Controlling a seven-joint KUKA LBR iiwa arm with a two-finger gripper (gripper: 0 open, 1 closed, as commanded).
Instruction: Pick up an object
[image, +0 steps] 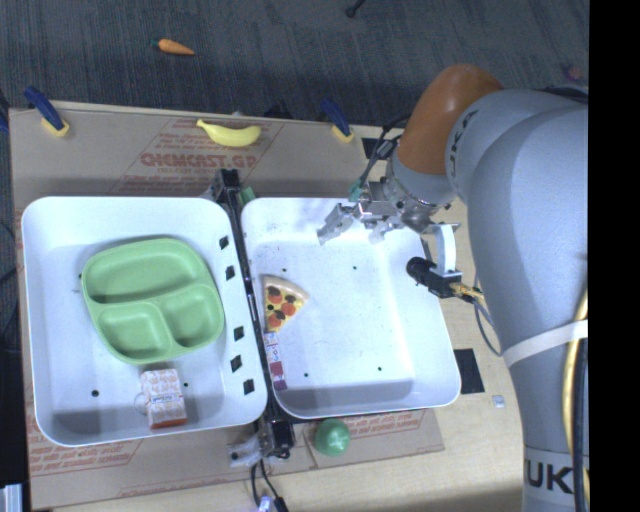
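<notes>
No object is held at this moment, so the task is judged to be at an early stage: the approach, the descent, the grasp and the lift all remain to be done.

The gripper (345, 222) is seen in the upper part of the right bin (425, 370), just right of the frame's centre. Its fingers are spread apart, and nothing lies between them. It is carried by the grey arm (520, 190), which enters from the right of the frame, with its orange band (445, 110) above the wrist.

The nearest candidate for picking is the pizza slice (281, 302), found at the left edge of the right bin, beside the divider and below and to the left of the gripper. It is a flat wedge, apparently a toy, with a yellow face, red and dark spots and a tan crust. Because it lies flat against the bin floor, a grasp is judged to be difficult.

The left bin (40, 300) holds two things. A green tray (150, 300) is placed in its middle; it is smooth, rounded and divided into three compartments, and appears to be plastic. A small carton (163, 396) with red print lies near the bin's lower edge.

Both bins are shallow, white and smooth-walled, with rounded corners. They rest on brown cardboard (300, 150). Outside the bins, a yellow banana (229, 131) is seen at the top of the cardboard and a green ball (332, 437) below the right bin.
</notes>
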